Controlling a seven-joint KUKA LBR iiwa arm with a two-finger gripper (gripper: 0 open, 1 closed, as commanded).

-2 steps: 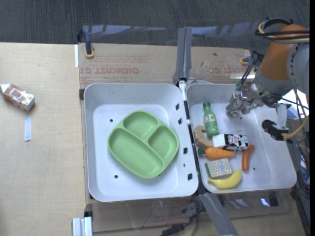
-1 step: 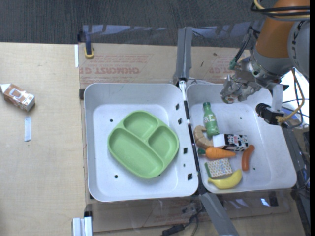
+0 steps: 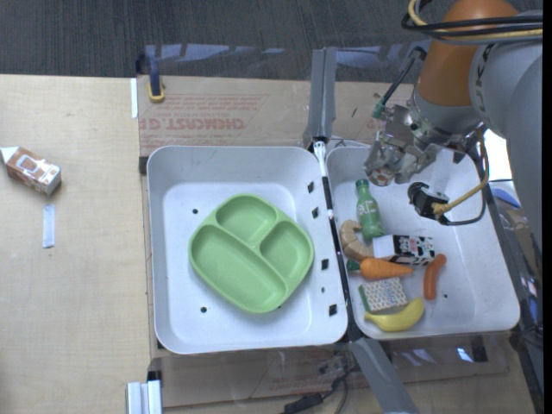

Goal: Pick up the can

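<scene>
Can [image 3: 412,247]: best guess is the black/white printed item lying on its side near mid right bin [image 3: 504,310]. Label is too small to confirm, so the ID is tentative. It sits in a tight cluster w/ the carrot [image 3: 385,269] touching its lower-left side, the orange-red pepper-like piece [image 3: 434,276] just beside its right end, and the green bottle [image 3: 368,207] just up-left of it.

Gripper [image 3: 385,169] hangs over the bin's upper-left part, near the bottle's cap and well apart from the can. Whether it's spread or closed: can't tell, as the wrist hardware blocks the tips. Nothing is visibly held.

Risks from here, as judgement:
- Wrong obj. Gripper is closer to the bottle than to the can, so a straight drop likely lands on or knocks the bottle, which looks tippy.
- Clutter. W/ carrot and pepper crowding the can, a descent may pinch a neighbour along w/ it or shove the can sideways.
- Roll. If it's round and lying down, a grasp along the wrong axis could squirt it out or roll it toward the tan square piece [image 3: 384,294] and banana [image 3: 398,317] below.
- Cable. The black lead w/ yellow wire [image 3: 435,203] dangles low betw. gripper and can and could snag or drag items on the approach.
- Bin wall. Arm [image 3: 466,50] reaches in from the right, so little margin there.

Left bin [image 3: 164,231] w/ green divided plate [image 3: 250,253] isn't involved.
</scene>
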